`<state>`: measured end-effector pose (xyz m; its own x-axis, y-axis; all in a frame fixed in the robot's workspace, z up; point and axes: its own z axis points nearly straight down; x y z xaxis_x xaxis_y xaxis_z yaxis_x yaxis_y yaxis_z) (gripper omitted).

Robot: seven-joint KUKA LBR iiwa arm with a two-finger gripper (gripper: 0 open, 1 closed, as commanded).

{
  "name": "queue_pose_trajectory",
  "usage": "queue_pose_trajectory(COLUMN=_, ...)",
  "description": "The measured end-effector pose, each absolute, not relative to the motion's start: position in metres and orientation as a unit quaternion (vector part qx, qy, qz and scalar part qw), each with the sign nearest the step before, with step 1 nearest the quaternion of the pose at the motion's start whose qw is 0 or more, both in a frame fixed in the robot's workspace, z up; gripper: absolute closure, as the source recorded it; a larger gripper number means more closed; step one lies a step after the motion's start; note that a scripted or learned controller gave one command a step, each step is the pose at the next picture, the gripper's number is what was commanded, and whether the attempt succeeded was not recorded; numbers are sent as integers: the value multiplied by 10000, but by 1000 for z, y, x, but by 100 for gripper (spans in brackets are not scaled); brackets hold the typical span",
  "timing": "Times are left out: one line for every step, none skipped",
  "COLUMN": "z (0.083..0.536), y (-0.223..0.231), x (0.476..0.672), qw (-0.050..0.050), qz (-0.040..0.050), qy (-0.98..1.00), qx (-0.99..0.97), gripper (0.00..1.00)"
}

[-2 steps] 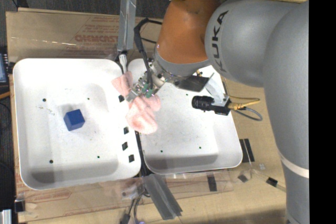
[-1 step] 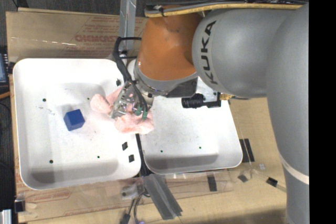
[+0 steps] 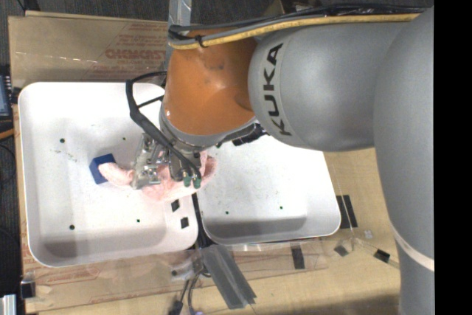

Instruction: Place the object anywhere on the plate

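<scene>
Over the left bin [image 3: 44,158], my gripper [image 3: 166,170] hides the pink plate [image 3: 122,175]; finger state unclear, so the blue object [image 3: 102,166] may get nudged.

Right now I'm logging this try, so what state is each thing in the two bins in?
Small blue block: lying in the left white bin, touching the pink thing.
Pale pink flat thing: lying on that bin's floor beneath the gripper.
Gripper: low over the pink thing.
Right white bin: partly covered by the arm.
</scene>
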<state>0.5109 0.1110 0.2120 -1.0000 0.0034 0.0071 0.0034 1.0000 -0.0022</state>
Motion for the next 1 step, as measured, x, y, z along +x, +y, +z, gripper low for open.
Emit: queue_pose_trajectory(z=224, y=157, x=492, qw=10, qz=6, qy=-10000, qx=36, gripper=100)
